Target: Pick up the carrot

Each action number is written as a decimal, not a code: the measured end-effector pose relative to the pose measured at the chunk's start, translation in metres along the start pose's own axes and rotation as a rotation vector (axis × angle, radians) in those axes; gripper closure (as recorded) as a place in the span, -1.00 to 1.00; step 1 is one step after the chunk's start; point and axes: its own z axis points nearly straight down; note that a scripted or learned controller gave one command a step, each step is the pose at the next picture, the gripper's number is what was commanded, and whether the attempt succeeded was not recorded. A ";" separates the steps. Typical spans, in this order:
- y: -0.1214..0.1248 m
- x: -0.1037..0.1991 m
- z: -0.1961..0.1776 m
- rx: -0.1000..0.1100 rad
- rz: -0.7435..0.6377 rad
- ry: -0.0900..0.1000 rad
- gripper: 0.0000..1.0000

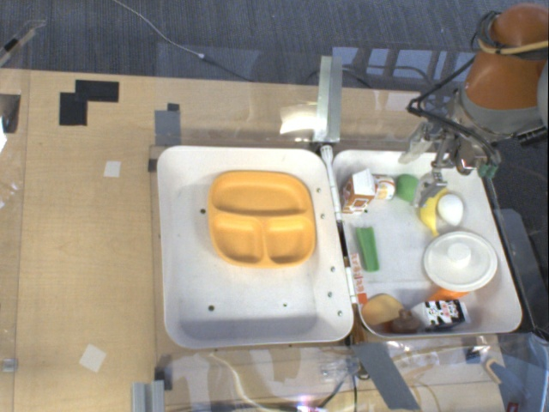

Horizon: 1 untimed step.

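Observation:
A small orange piece, likely the carrot [443,296], peeks out at the front of the right bin [506,303]. It is wedged between a white bowl [460,260] and a black-and-white carton [443,313], and most of it is hidden. My gripper [436,177] hangs over the bin's back right part, above a green object [406,187] and a yellow fruit [427,215]. It is well away from the orange piece, and nothing shows in its grasp.
The right bin also holds a small milk carton [360,191], a white egg [450,208], a green stick [367,249] and a potato [383,306] beside a brown lump [404,320]. A yellow compartment plate [262,217] lies in the left bin [184,299].

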 end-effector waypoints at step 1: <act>-0.004 0.081 0.073 -0.001 -0.140 0.006 -1.00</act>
